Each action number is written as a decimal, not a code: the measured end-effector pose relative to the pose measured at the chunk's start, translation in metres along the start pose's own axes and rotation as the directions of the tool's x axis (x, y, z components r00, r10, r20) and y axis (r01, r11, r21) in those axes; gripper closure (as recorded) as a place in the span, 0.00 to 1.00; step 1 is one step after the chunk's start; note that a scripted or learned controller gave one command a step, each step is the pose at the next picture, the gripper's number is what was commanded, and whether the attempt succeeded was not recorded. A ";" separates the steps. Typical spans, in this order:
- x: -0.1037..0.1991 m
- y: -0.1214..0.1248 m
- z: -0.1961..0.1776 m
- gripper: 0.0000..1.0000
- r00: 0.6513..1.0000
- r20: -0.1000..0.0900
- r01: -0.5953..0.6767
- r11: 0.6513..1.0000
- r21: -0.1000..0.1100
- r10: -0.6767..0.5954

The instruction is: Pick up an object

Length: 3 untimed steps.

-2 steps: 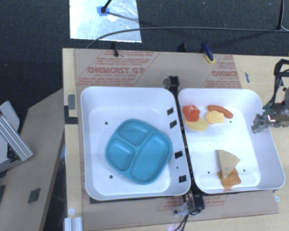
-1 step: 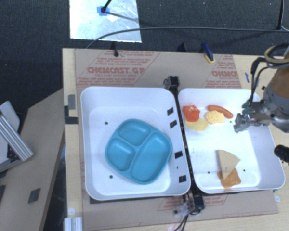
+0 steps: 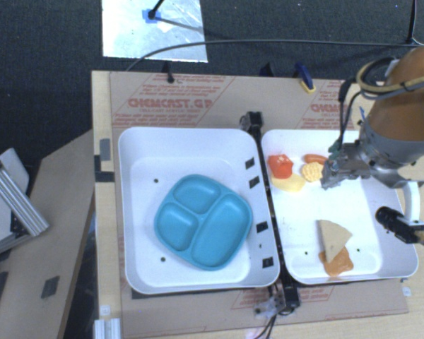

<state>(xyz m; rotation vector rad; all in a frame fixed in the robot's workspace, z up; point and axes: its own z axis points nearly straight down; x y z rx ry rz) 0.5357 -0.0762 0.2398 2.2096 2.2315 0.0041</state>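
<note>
Camera view, end effector (image 3: 330, 177) grip state unclear, beside corn pc (image 3: 311, 171), red block (image 3: 280, 165), blue tray (image 3: 202, 220) in left bin (image 3: 138, 189).

The brown board (image 3: 191, 97) reads "CHEMCAST GP" (red, repeated, partly hidden).

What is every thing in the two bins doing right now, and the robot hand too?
Blue plate: flat, right way up, in the left bin.
Red piece: lying in the right bin, touching the yellow piece.
Orange sausage: lying loose.
Tan wedge: resting on an orange piece.
Gripper: low beside the food, fingers unclear.
</note>
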 end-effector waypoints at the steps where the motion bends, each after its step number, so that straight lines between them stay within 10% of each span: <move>1: 0.046 0.006 -0.003 1.00 1.000 -0.001 0.000 1.000 0.001 0.000; 3: 0.144 0.011 0.018 1.00 1.000 -0.001 0.000 1.000 0.002 0.000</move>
